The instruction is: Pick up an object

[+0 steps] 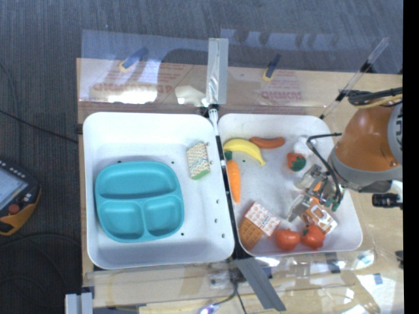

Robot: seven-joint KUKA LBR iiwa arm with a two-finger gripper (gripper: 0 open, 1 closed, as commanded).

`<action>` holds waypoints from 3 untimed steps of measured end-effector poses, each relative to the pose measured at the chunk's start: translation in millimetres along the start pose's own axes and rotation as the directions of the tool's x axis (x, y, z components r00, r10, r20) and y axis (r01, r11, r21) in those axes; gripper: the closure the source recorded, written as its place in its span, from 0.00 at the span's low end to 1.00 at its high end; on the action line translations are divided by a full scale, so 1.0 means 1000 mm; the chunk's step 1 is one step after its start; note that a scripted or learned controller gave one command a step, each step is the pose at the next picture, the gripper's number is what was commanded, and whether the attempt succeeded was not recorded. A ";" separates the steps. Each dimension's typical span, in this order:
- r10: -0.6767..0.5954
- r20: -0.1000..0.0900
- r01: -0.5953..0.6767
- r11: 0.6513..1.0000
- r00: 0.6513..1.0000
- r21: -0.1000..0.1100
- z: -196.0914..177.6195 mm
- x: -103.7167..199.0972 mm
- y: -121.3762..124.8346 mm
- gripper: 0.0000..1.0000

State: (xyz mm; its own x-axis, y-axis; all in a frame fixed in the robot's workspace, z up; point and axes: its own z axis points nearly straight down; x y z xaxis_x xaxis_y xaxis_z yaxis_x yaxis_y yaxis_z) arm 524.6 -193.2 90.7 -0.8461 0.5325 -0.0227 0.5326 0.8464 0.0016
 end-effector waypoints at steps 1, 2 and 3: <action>0.121 0.002 -0.121 0.993 0.993 -0.003 0.000 0.019 0.003 0.00; 0.158 -0.023 -0.158 0.987 0.987 0.007 -0.025 -0.037 0.081 0.00; 0.282 -0.021 -0.282 0.959 0.959 0.011 -0.023 -0.074 0.135 0.00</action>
State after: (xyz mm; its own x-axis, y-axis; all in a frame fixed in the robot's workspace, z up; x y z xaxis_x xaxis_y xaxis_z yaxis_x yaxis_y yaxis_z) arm 658.8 -118.3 115.1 -0.6616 0.7499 -0.0008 0.7499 0.6616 -0.0034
